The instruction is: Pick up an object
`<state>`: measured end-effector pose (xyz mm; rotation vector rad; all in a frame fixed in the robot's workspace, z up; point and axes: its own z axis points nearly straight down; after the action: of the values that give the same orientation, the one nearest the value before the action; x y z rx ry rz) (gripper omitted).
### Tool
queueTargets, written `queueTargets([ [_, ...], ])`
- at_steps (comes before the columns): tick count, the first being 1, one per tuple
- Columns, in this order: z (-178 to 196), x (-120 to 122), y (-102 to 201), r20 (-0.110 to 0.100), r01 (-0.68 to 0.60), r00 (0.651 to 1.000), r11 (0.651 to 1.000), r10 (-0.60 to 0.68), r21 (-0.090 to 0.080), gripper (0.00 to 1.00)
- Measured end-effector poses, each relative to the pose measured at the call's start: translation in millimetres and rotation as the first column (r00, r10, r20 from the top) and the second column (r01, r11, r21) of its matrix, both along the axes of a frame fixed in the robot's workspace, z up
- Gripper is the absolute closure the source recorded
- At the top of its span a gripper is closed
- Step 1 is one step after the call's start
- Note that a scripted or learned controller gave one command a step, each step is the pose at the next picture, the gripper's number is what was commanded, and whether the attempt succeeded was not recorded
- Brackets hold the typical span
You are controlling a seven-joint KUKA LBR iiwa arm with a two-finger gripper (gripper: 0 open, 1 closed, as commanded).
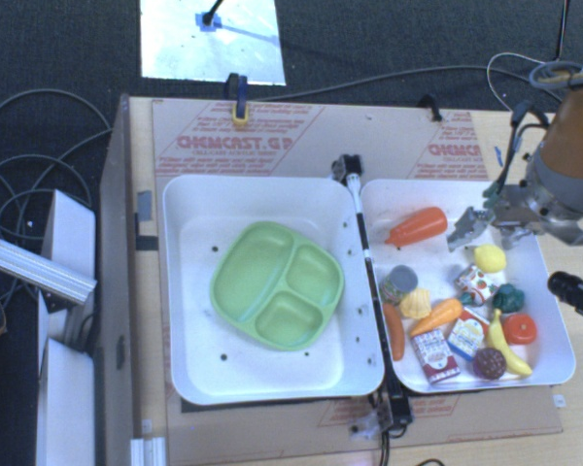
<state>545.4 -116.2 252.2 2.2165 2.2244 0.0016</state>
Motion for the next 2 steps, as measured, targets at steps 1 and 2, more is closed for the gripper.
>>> queueTargets([
  [1, -73, 58, 18, -0.003, -0.001, 1.0, 1.0, 0.001, 0.001, 0.0],
  [2, -152, 117, 15, 0.002, 0.002, 1.0, 1.0, -0.002, 0.0, 0.0],
])
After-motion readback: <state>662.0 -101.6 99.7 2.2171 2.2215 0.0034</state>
